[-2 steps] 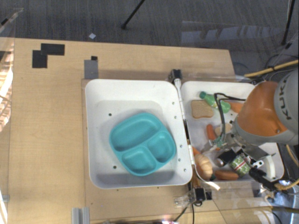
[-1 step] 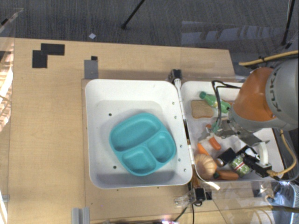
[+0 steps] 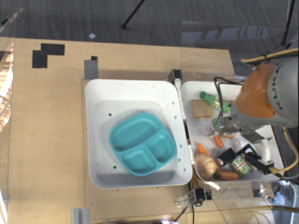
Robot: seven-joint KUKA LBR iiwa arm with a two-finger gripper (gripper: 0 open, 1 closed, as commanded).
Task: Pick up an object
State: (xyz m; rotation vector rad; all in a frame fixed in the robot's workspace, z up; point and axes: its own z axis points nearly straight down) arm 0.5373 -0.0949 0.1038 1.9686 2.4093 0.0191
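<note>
My gripper [image 3: 221,126] is low in the right bin [image 3: 188,125], near its middle, under the grey arm with the orange band. A small orange piece [image 3: 218,141] lies just below it. Beside the gripper on its left is a slice of toast [image 3: 201,108], and a green bottle [image 3: 211,99] lies above that. A carrot [image 3: 202,148], a tan bread roll [image 3: 205,162], a hot dog [image 3: 227,175] and a green can [image 3: 240,164] lie along the bin's front. Nothing shows between the fingers from this angle.
The left bin [image 3: 98,125] holds a teal divided plate [image 3: 142,143]. A raised divider [image 3: 183,120] separates the two bins. The arm's body covers the right bin's far right side. Black markers [image 3: 46,54] lie on the wooden bench at the back left.
</note>
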